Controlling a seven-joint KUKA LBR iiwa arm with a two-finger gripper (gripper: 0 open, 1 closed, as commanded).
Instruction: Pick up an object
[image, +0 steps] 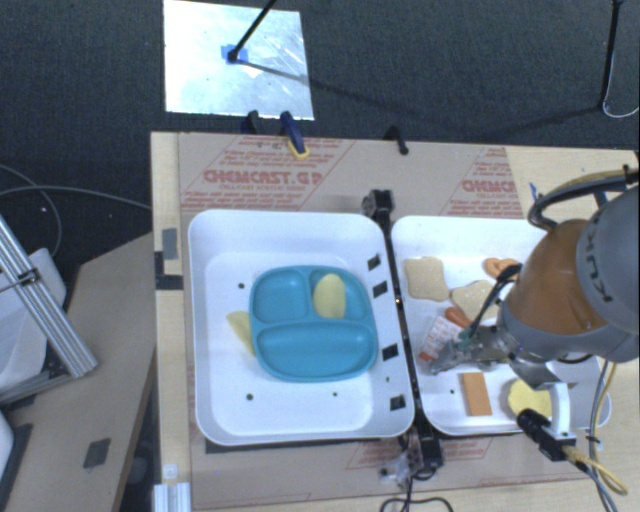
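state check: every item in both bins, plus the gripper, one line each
blue tray: flat in left bin, upright
yellow piece: in the tray's upper right compartment
pale yellow piece: on the bin floor, partly under the tray's left edge
bread slice: flat in right bin
orange block: flat, free
gripper: low over right bin, grasp unclear

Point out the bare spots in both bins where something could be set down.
Left bin: bare floor along the front, below the blue divided tray, and a strip along the back wall. Right bin: crowded with food pieces under the arm; one small patch at its front left, beside the orange block.
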